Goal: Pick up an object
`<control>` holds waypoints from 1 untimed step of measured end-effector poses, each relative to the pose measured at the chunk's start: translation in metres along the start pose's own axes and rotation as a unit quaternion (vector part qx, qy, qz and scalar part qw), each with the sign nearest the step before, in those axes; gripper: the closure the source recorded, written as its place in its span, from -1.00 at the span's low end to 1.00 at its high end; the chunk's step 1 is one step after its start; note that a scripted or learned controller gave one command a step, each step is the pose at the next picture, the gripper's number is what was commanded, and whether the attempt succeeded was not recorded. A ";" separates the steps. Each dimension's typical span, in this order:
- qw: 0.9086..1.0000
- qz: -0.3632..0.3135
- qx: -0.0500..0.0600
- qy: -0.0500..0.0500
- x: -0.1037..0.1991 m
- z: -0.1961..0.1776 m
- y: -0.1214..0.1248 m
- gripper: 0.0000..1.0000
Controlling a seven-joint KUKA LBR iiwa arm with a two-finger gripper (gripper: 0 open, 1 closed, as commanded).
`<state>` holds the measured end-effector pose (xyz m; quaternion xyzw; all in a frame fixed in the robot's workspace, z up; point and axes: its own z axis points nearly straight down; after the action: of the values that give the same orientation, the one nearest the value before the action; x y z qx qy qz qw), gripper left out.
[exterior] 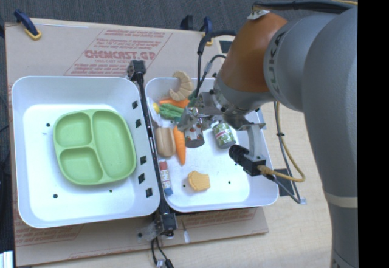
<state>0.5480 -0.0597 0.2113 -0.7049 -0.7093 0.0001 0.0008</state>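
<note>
My gripper [194,122] is low over the middle of the right bin [243,191], reaching in from the right. Just below it is a small dark reddish object [194,137] on a grey base; whether the gripper touches it is unclear. A carrot [180,146] and a tan bread roll [164,140] lie to its left. On its right a small green can [223,135] lies on its side. Behind it sit a green vegetable [171,112], an orange piece [173,103] and a tan croissant [182,84].
A yellow-orange cracker piece [198,182] lies near the right bin's front, and a slim tube [165,177] rests along its left wall. The left bin [30,200] holds a green divided plate [94,146]. The arm's body covers the right bin's far right corner.
</note>
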 end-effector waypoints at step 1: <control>1.000 -0.002 0.000 0.000 0.000 -0.010 0.001 1.00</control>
<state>0.5487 -0.0594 0.2214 -0.7033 -0.7108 0.0000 0.0009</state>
